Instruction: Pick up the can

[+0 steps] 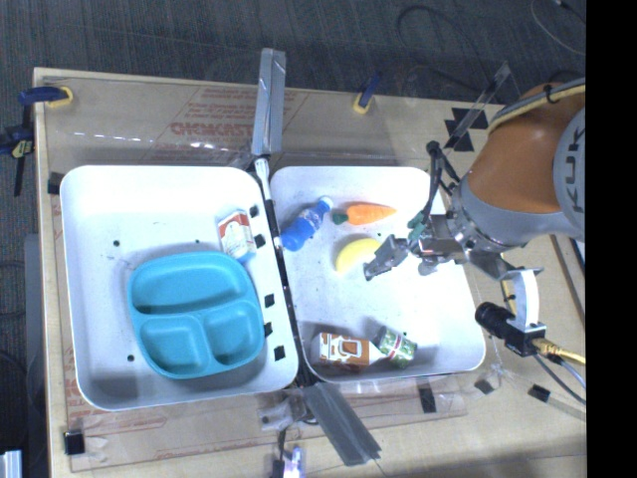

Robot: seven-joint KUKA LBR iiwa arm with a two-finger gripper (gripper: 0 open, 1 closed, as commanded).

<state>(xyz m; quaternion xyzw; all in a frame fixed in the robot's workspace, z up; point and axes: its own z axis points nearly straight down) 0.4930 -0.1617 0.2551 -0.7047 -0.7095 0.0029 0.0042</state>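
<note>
Can [395,346] lies on its side at 6 o'clock in the right bin [453,342], touching a carton [344,350]; probably light, slick, dent-prone, so grab mid-body, and the gripper [381,264] looks released, holding nothing.

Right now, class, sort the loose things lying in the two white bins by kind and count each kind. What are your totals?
Food-shaped toys: 2, the carrot and the lemon
Drink containers: 2, the blue bottle and the can
Cartons: 2, the red and white carton and the brown carton
Trays: 1, the blue divided tray
Total: 7
</note>
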